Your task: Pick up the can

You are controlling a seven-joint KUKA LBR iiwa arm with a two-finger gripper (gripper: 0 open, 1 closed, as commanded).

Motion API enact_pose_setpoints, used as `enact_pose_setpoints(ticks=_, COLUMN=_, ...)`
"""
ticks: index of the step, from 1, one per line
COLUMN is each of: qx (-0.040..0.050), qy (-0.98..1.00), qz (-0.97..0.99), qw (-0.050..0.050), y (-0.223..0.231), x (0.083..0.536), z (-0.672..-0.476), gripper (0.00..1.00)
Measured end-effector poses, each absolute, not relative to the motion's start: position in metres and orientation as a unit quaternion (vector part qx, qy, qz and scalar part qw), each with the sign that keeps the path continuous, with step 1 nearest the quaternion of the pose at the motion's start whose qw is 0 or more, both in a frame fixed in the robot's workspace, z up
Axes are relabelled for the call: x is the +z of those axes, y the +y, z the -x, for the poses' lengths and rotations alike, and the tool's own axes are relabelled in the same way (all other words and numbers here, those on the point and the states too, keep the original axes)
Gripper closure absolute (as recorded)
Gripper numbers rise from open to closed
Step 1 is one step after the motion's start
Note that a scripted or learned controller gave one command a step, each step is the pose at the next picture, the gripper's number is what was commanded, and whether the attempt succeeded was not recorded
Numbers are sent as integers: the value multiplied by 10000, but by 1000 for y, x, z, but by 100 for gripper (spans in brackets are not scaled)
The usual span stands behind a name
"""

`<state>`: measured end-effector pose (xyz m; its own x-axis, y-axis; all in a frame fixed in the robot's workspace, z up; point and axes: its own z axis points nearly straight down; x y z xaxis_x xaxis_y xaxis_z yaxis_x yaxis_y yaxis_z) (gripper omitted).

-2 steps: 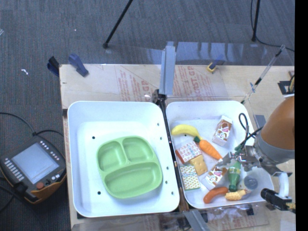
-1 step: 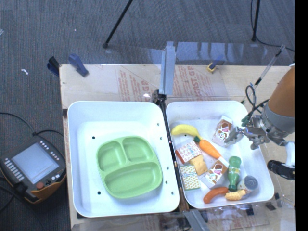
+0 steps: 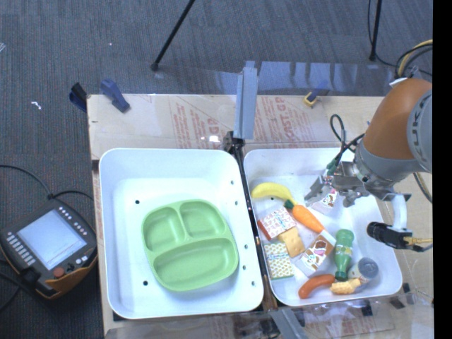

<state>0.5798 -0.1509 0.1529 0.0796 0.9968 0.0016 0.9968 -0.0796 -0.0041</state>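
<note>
The arm (image 3: 399, 129) is reaching in from 3 o'clock and is hanging over the upper part of the right bin (image 3: 282, 162). The hand (image 3: 330, 189) is pointing toward 9 o'clock, and its fingers are standing a little apart with nothing between them. A small white packet (image 3: 327, 200) is lying just below the hand.

The can (image 3: 367, 267) is sitting in the right bin at about 5 o'clock, near the corner, well apart from the hand. A green bottle (image 3: 343, 254) is lying just beside the can, at its 9 o'clock. A sausage (image 3: 316, 286) and a peanut-like piece (image 3: 346, 285) are lying at 7 o'clock from the can.

A banana (image 3: 272, 191) and a carrot (image 3: 305, 217) are lying at the middle of this bin, with small boxes (image 3: 277, 223) under them.

In the left bin (image 3: 123, 171) a green tray (image 3: 189, 244) is lying flat. Both bins are resting on the desk (image 3: 162, 122).
</note>
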Motion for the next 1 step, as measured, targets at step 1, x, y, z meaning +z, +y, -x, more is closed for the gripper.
enact_pose_setpoints(ticks=1, qx=10, qy=-6328, qz=7743, qw=11, y=-200, x=155, z=-644, gripper=0)
